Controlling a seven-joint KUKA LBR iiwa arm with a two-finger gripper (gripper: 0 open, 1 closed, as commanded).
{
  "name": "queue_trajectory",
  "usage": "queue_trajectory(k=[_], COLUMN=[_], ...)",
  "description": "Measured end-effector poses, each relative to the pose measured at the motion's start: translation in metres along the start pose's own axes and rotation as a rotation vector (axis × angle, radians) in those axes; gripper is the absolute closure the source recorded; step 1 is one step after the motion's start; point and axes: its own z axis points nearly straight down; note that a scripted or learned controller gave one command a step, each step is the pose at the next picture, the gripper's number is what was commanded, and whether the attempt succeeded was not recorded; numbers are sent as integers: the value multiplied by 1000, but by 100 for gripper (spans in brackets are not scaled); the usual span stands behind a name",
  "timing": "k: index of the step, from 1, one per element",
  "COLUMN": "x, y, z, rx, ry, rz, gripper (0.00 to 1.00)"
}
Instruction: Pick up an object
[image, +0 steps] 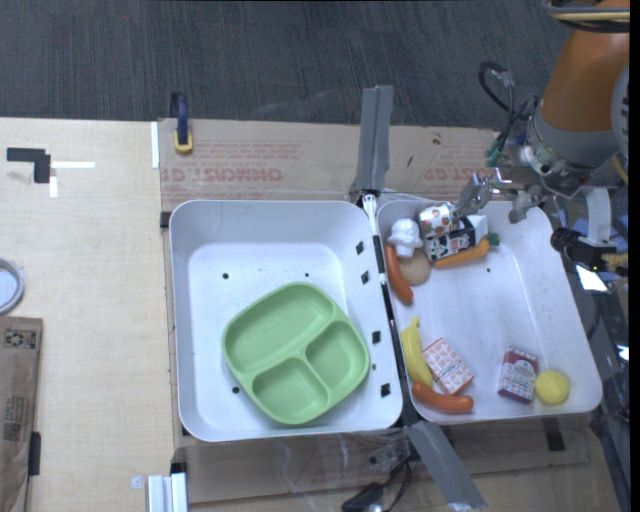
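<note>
Green plastic fills much of the left bin (200, 300): a divided plate (295, 352) with three compartments lies flat on its floor. The right bin (560, 300) holds the loose things. At its far left corner sit a small white figure (404, 233), a brownish round piece (415, 270) and a red sausage (398, 274) lying along the left wall. Just beside them a small printed carton (445, 232) rests tilted against an orange carrot (462, 256). Nearer the front wall lie a yellow banana (414, 352), a red-and-white packet (447, 365) touching it, and another sausage (441, 401). A second small red packet (517, 376) sits just beside a lemon (551, 386) at the front right.

The arm (590, 70) comes in from the right, and the gripper (478, 196) hangs over the far edge of the right bin, just above and beside the carton. Whether its fingers are spread or closed cannot be told, and nothing is seen held between them. Both bins stand on a wooden surface (80, 250).
</note>
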Motion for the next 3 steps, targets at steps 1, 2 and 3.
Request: queue_trajectory(k=[1, 2, 3], x=[-8, -38, -96], y=[-21, -102, -153], z=[-13, 88, 158], rx=[1, 1, -2], ry=[0, 1, 2], rz=[231, 151, 150], gripper=[0, 0, 0])
